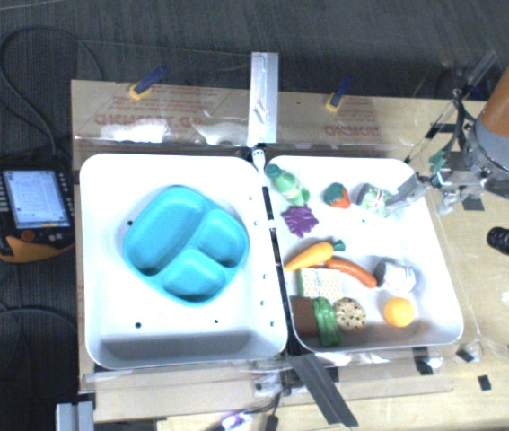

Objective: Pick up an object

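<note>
The arm (505,119) sits at the upper right corner of the right bin (447,281), and the gripper (416,189) hangs just over that bin's top right area, right beside the small white-and-green piece (372,198). One grey finger slants down toward it, but whether the jaws are apart or together I cannot tell from this angle, and nothing shows between them. So the pick is not yet made. The nearest candidates sit just left of the gripper: that white-and-green piece and the strawberry (336,195) beside it. To do this well, I'd say centre over one item, come straight down, and keep off the bin wall, since both lie close to the top rim. The lower pile is crowded, things touching, so a grab there risks nudging neighbours. Counting the right bin: one green bottle (285,185), one grape bunch (300,219), one carrot (311,255), one chilli (355,271), one white cup (399,277), one orange (399,312), one cookie (349,313), one cracker box (322,283), one brown block (302,314), one green vegetable (327,321). The left bin (101,241) holds one blue tray (187,242).
</note>
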`<state>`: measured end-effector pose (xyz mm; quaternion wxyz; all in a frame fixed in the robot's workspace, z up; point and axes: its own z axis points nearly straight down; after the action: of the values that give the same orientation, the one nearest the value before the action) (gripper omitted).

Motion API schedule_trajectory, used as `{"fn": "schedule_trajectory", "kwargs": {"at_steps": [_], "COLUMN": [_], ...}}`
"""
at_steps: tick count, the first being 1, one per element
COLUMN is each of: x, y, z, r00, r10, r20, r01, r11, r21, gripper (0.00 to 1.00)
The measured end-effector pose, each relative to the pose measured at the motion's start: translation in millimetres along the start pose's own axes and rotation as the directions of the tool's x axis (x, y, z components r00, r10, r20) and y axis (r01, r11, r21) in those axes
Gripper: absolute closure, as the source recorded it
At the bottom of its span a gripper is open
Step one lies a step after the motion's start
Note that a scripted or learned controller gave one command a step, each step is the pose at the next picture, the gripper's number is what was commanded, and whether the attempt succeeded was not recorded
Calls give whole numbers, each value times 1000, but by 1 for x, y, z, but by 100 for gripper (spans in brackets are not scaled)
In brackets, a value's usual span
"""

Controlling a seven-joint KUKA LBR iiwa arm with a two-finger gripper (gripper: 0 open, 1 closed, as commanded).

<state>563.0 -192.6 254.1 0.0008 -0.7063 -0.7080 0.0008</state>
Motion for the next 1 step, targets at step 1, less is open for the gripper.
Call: {"fn": "schedule_trajectory", "kwargs": {"at_steps": [1], "x": [56], "y": [-39], "z": [113], "r00": [965], "r10": [-261], "r20": [-1], "r01": [261], "r11": [965], "r21": [0], "gripper": [0]}}
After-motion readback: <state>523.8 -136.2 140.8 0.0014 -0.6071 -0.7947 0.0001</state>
